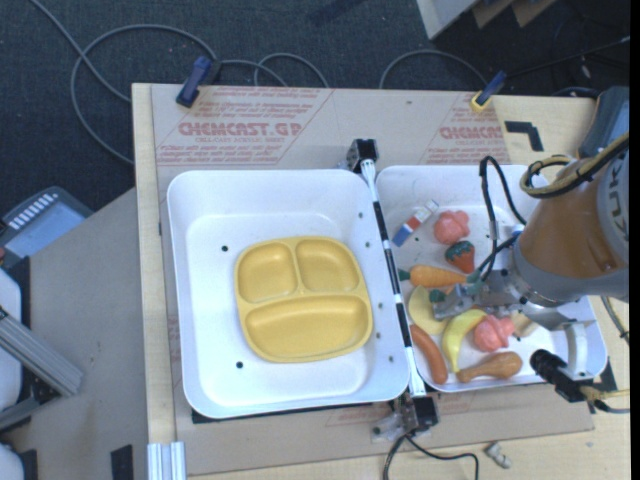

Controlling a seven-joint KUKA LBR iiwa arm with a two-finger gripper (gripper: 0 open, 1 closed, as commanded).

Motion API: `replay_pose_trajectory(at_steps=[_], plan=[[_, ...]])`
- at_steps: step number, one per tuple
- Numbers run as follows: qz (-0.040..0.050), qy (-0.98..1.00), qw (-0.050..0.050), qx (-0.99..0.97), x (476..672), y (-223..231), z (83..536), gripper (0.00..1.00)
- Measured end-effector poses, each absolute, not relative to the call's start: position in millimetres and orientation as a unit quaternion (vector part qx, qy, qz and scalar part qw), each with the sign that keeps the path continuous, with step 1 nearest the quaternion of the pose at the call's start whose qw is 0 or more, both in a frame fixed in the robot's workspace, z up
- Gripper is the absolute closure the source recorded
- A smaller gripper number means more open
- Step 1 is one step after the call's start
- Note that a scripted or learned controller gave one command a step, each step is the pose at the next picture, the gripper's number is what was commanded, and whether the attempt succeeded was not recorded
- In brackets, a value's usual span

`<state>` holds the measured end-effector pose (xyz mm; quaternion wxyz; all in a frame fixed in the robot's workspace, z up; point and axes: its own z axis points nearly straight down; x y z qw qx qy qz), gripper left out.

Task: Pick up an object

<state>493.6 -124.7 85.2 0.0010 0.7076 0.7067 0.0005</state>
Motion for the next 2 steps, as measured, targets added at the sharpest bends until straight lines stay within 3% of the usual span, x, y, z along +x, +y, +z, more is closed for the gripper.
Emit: replay_pose_trajectory(at_steps=[1, 2], plan=[[0.0006, 0.706, 0.002, 0.708, 493.5, -125, 94, 1.0], [0.0002, 0.707, 0.0, 0.707, 479.4, -110, 205, 1.0]])
